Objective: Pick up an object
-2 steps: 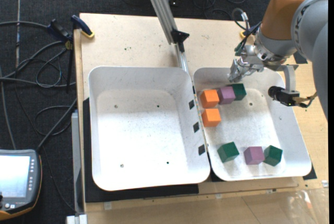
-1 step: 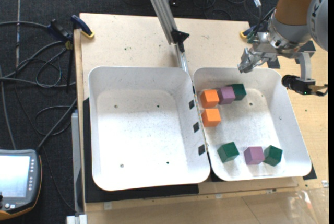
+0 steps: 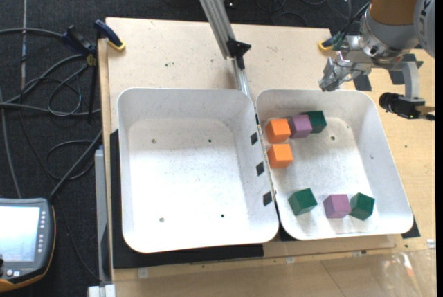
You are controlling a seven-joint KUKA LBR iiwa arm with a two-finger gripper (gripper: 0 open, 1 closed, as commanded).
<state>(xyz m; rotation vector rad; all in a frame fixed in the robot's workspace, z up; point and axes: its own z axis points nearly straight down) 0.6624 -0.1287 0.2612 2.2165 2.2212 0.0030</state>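
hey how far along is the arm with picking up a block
Nothing looks done yet. All seven blocks sit in the right bin: two orange, two purple and three green. The end effector hangs above that bin's far rim, with no block between its fingers. What is left is the whole pick: move over a block, lower, close and lift.

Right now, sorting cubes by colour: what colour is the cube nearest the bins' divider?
Orange cube, camera view.

Blocks [image 3: 302, 124] in right bin [image 3: 387, 150] — left bin [image 3: 131, 150] alongside
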